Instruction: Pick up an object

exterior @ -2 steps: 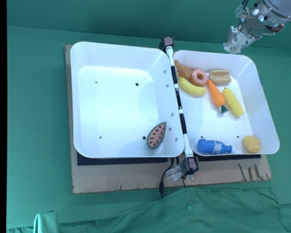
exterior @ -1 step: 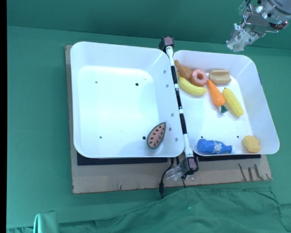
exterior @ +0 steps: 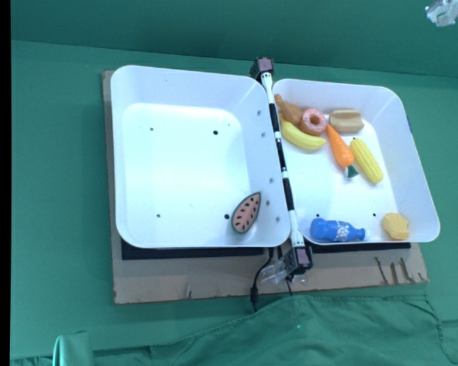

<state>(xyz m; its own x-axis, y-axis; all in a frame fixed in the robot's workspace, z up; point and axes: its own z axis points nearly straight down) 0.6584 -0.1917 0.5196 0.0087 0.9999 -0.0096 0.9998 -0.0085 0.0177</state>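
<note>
**Gripper high at the upper right, toys lying in both bins**

The pale metal gripper (exterior: 449, 3) hangs at the upper right corner of the frame, well apart from both bins and over the green cloth; I cannot tell how it is set.

The left white plastic bin (exterior: 137, 82) holds a red and green watermelon slice (exterior: 246, 213) near its lower right corner, its long axis tilted up to the right.

In the right white plastic bin (exterior: 416, 197), a yellow banana (exterior: 301, 137), an orange carrot (exterior: 339, 148) and a yellow corn cob (exterior: 366, 160) all slant from upper left to lower right, the carrot's tip pointing down. A pink ring doughnut (exterior: 314, 120) and a tan bread roll (exterior: 346, 120) lie above them. A blue plastic bottle (exterior: 336, 230) lies nearly level along the lower edge, cap to the right, near a small yellow shell-shaped toy (exterior: 395, 225).
</note>
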